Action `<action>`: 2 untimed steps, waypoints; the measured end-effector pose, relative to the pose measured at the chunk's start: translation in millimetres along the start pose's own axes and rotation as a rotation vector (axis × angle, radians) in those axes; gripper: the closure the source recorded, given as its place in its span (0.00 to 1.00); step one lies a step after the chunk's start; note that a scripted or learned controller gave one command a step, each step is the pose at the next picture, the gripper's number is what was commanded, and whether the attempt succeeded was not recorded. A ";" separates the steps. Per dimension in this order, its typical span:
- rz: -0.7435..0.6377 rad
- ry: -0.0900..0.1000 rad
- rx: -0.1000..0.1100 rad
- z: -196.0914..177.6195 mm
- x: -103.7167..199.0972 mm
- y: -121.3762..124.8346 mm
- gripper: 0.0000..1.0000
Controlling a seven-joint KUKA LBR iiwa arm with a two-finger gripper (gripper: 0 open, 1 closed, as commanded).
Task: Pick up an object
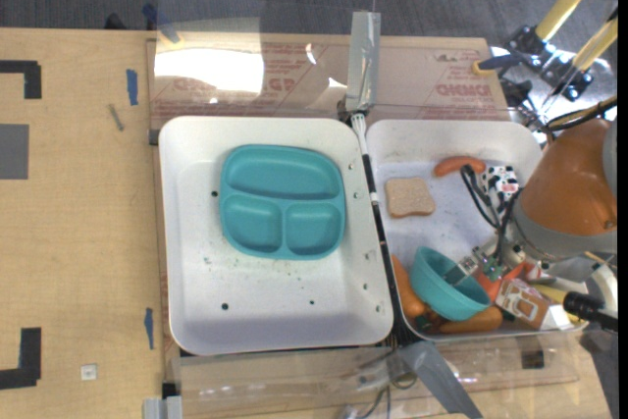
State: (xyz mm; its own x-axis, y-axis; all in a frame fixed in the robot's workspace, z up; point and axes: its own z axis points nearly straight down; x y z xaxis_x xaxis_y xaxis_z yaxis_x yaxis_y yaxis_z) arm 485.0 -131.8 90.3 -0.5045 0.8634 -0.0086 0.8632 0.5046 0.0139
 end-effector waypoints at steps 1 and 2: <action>-0.003 -0.004 0.002 0.1 7.8 4.3 0.00; 0.309 0.003 0.012 -9.7 -26.8 103.4 0.00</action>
State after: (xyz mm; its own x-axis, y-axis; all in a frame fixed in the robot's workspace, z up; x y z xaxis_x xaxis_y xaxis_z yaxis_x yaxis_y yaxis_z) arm 587.6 -102.8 101.7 -0.2185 0.9758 -0.0031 0.9758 0.2185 0.0041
